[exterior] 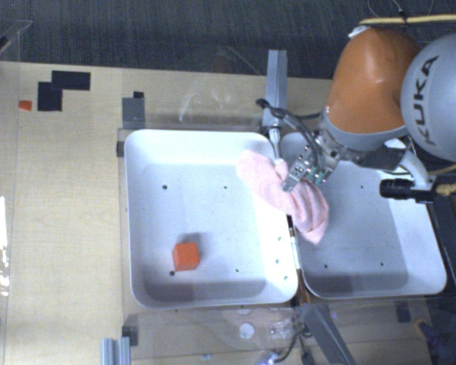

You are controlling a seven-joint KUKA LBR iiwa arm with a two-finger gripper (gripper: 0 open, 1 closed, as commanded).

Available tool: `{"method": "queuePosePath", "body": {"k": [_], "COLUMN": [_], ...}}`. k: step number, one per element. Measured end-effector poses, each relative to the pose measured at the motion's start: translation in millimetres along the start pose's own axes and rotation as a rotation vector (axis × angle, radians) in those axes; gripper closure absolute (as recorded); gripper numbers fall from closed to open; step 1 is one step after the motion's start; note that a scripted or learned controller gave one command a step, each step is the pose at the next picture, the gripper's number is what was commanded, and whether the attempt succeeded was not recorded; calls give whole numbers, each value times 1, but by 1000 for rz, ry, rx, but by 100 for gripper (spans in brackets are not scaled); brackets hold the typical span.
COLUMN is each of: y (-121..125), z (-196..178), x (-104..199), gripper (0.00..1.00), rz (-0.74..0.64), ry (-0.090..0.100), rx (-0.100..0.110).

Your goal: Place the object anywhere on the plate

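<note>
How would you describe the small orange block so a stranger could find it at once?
Start at the left bin of the two white ones. Look toward its near left corner, where the block sits alone on the floor. It is small, boxy and orange, unlike the soft pink cloth draped over the bins' shared edge.

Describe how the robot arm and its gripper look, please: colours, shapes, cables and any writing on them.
The arm is rounded and grey, with "KUKA" in dark letters on its shell and a big glossy orange band above the wrist. A thin yellow cable runs over its top. The gripper is small, metallic, with dark wires.
</note>
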State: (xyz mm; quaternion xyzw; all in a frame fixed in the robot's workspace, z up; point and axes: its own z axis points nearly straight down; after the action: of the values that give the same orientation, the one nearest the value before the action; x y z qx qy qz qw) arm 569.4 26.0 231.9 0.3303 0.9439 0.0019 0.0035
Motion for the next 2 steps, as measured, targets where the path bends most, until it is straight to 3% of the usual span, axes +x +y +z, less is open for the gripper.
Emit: {"method": "queuePosePath", "body": {"k": [1,2], "y": [38,72], "z": [-3,-10], "x": [46,83], "gripper": [100,100], "rz": [-399,-673], "ry": [1,-1], "rx": [-1,-4]}}
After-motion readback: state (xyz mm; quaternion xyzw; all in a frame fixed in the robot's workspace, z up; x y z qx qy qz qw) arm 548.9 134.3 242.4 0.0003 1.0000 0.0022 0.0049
